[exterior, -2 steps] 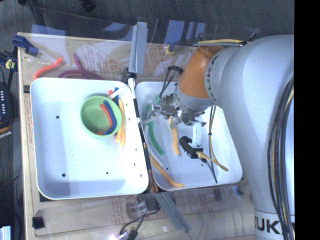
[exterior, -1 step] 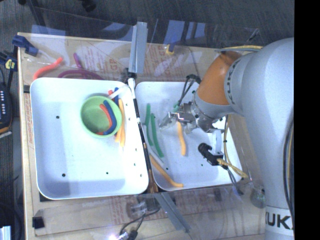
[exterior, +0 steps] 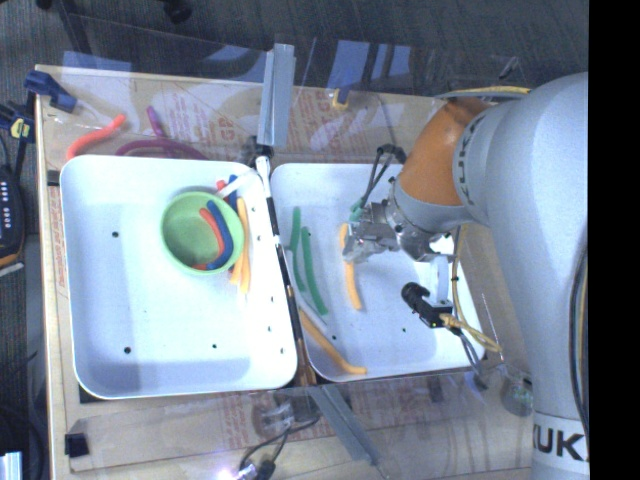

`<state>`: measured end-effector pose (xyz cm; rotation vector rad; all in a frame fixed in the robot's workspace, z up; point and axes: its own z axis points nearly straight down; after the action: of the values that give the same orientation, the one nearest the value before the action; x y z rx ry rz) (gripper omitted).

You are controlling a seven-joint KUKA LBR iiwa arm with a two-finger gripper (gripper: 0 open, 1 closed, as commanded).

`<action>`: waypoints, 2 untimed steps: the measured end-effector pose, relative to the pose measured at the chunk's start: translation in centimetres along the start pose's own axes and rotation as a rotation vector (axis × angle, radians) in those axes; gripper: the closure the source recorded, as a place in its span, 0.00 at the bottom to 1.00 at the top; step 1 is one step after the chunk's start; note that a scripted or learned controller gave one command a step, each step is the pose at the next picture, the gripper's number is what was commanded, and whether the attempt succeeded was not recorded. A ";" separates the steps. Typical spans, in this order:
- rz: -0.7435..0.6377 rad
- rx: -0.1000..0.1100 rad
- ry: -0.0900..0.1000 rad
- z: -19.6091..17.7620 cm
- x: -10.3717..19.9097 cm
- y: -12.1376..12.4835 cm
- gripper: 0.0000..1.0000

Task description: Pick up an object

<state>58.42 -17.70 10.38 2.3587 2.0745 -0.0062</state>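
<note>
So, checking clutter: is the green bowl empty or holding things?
Holding things: the green bowl, in the left bin, has red and blue sticks inside.

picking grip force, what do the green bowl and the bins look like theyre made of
Green bowl: probably plastic, an even saturated colour with a soft sheen and a thick rounded rim. Left bin and right bin: likely moulded plastic, smooth uniform white with rounded corners and mild glare; coated metal can't be ruled out.

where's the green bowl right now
The green bowl sits in the left bin, toward its upper right, near the divider between the bins, with orange sticks lying against its right edge.
</note>
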 end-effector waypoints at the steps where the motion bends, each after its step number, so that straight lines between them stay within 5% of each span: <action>1: -0.001 0.000 0.000 0.0 0.0 0.0 0.00; 2: -0.004 0.002 -0.001 -1.0 0.0 0.0 1.00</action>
<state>58.44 -17.66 11.36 2.3547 2.0799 -0.0089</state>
